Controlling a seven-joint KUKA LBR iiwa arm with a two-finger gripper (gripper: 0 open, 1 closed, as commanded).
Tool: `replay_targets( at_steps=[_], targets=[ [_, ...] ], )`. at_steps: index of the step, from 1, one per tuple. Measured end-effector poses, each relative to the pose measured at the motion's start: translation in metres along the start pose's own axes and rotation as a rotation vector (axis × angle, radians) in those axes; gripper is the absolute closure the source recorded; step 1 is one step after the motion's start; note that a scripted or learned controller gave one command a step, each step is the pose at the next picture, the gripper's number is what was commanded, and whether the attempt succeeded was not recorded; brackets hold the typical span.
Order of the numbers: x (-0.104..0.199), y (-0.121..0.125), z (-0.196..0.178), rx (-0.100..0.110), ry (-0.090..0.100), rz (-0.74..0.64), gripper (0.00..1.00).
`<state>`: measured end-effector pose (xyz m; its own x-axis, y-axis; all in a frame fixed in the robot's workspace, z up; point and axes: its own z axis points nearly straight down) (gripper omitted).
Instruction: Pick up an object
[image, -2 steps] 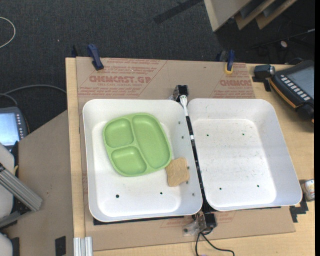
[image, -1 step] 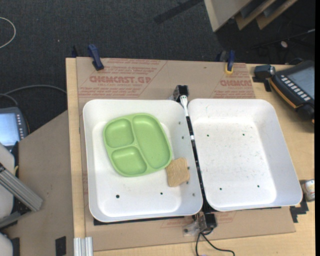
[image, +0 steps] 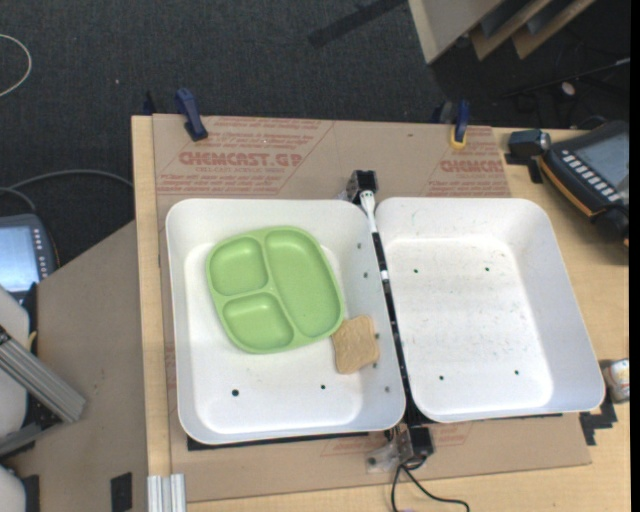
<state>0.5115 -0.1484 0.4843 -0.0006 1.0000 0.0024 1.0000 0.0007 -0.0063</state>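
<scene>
Counter (image: 250, 150) carries two white bins side by side. Right bin (image: 560, 300) at 3 o'clock, speckled with dark marks. Left bin (image: 185, 300) at 9 o'clock holds a green tray (image: 275, 290), three compartments, lying flat near bin centre. Tan sponge (image: 355, 345) at the tray's 4 o'clock, touching its rim, near the divider between bins. Fingers: can't tell their state.
</scene>
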Motion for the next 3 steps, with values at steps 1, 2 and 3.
replay_targets(
  at_steps=[1,2,3],
  targets=[
    [-0.072,0.035,-0.054,-0.015,-0.009,0.005,1.0],
    [-0.062,-0.024,-0.005,-0.002,0.0,0.003,1.0],
    [0.031,-0.032,0.088,0.005,0.003,-0.008,1.0]
  ],
)
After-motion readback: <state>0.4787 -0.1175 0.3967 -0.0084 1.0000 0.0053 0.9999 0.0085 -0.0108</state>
